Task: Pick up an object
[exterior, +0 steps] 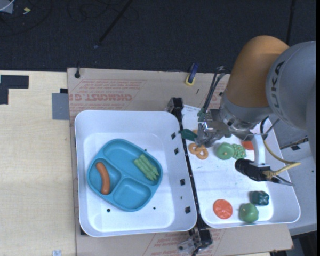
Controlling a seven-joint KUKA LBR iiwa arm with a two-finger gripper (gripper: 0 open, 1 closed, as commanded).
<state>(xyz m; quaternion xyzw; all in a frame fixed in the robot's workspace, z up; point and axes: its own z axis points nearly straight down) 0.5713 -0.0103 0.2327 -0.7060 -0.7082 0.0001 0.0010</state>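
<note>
My gripper (205, 136) hangs low over the left part of the right bin (288, 217). Just below it lies an orange pretzel-shaped toy (199, 152), and a dark green piece (188, 135) sits to its left by the bin wall. To the gripper's right lie a round green toy (224, 152) and a lighter green knobbly one (238, 151). A small orange piece (248, 144) peeks out behind the arm. Nothing can be seen held in the gripper.
Near the right bin's front edge lie a red-orange tomato (222, 209), a green apple (248, 213) and a dark teal pepper (260, 198). The left bin (90, 127) holds a blue divided plate (129, 196) with a sausage (103, 177) and green beans (147, 167).
</note>
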